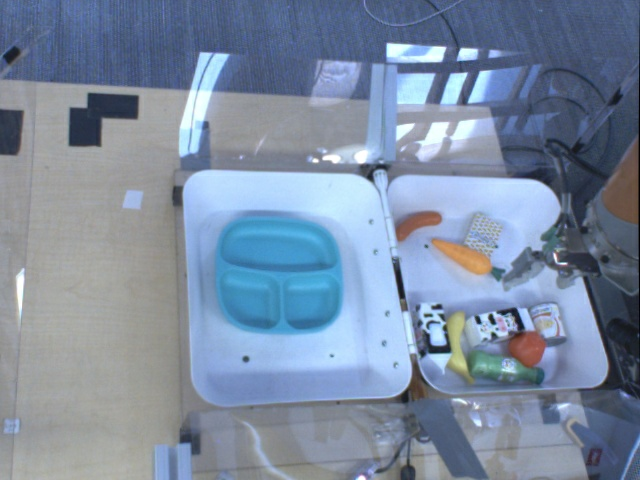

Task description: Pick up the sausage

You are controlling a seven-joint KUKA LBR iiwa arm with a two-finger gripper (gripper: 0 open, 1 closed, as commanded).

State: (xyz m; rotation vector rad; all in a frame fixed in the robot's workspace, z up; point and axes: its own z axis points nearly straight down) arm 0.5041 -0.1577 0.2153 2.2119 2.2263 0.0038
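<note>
the sausage (418,224) lies in the right bin (575,368), near its upper left corner, just above the carrot (462,256). the gripper (537,265) hovers well right of it, fingers spread, holding nothing.

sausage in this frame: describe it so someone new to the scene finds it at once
Take the right bin of the two white ones, and look at its far-left corner beside the divider. The sausage lies there, a short reddish-brown link. The carrot just nearer the camera is brighter orange and tapers to a point; the sausage has rounded ends.
</note>
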